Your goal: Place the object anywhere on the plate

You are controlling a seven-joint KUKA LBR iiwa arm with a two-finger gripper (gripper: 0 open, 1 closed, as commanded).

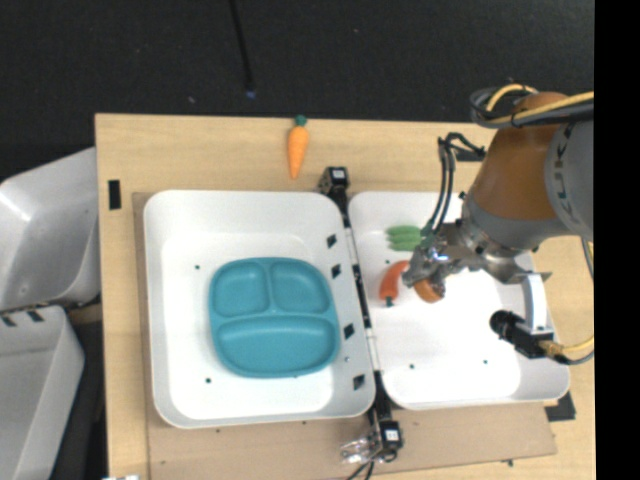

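Observation:
A blue divided plate (272,316) lies in the middle of the left bin (170,368). In the right bin (460,368), an orange-red piece (390,282) lies near the left wall, with a green piece (404,236) just behind it. My gripper (432,268) hangs low over the right bin, just right of those pieces. A small round orange thing (430,290) sits right at its tip, partly hidden by it. I cannot tell whether that thing is held or only lies under the gripper.
A toy carrot (297,148) lies on the wooden bench behind the bins, outside both. The ridge between the bins (355,288) separates the gripper from the plate. A black fitting with cable (520,333) sits at the right bin's right side.

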